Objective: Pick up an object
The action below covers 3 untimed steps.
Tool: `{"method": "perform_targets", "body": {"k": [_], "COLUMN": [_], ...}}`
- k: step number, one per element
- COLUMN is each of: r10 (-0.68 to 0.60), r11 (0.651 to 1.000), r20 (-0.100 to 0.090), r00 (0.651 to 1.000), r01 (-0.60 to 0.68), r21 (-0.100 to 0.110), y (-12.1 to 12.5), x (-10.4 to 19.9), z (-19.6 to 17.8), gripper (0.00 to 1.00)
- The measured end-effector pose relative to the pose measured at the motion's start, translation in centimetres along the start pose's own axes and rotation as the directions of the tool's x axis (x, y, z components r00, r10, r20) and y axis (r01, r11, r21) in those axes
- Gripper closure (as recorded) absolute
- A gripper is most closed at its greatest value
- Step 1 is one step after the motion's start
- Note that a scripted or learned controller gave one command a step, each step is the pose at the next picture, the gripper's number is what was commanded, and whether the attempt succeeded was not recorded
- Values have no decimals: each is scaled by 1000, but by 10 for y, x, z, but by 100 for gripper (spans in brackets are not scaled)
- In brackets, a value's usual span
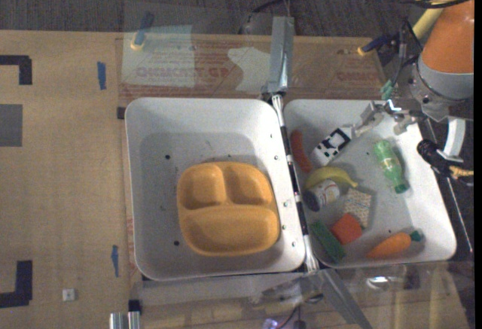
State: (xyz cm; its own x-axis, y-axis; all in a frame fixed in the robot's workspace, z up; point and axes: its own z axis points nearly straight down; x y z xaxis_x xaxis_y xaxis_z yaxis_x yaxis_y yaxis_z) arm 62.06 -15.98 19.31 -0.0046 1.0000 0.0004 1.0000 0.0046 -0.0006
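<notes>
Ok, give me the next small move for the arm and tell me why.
Probably lower the gripper toward the green bottle. The gripper hovers at the far end of the right bin with nothing visibly held. The bottle lies just nearside of it, apart from the banana and carrot, so it looks like the easiest target.

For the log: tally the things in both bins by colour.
Orange: 3, tray, carrot, block
Green: 2, bottle, block
Yellow: 1, banana
Red: 1, sausage
Black-and-white: 1, carton
Other: 2, can, packet
Total: 10
</notes>
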Motion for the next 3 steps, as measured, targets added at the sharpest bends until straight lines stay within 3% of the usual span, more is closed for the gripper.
{"method": "perform_targets", "body": {"k": [1, 2, 3], "r10": [2, 4, 77], "r11": [1000, 1000, 997], "r20": [1, 2, 2], "r00": [1000, 1000, 997], "r01": [-2, -4, -77], "r21": [-4, -7, -3], "y": [-25, -24, 9], "x": [-49, -51, -41], "z": [99, 89, 13], "gripper": [0, 100, 100]}}
